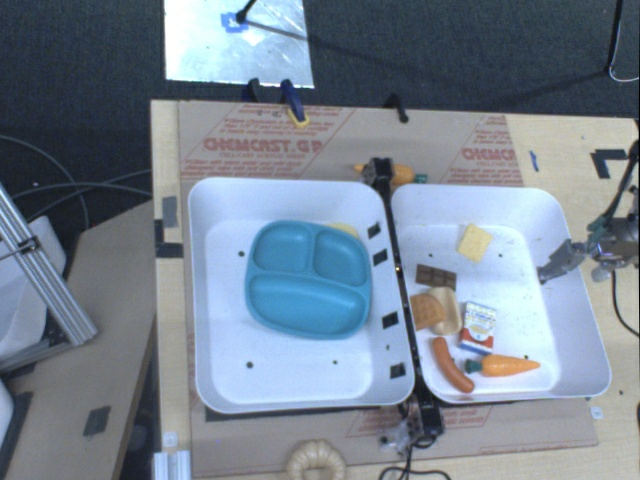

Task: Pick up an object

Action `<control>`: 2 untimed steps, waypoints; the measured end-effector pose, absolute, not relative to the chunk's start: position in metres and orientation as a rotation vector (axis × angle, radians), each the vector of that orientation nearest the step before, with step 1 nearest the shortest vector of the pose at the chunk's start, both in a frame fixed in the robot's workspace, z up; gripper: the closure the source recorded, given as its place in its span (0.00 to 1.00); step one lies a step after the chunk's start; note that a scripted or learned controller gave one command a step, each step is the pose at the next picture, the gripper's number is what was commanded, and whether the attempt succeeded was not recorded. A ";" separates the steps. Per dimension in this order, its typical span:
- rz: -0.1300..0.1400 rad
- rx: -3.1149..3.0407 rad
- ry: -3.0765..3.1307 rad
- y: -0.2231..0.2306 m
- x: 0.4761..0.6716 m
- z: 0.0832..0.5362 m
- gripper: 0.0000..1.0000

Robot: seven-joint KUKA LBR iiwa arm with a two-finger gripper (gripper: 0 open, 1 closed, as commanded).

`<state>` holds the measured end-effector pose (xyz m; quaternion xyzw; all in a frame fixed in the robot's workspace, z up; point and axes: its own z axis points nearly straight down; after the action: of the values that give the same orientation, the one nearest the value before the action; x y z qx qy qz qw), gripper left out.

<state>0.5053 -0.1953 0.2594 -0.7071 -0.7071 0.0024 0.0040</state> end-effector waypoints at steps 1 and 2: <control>-0.001 -2.219 -2.226 -0.195 0.508 0.265 0.00; 0.001 -2.219 -2.222 -0.193 0.503 0.222 0.00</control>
<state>0.5027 -0.1928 0.2218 -0.7065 -0.7077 0.0002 0.0006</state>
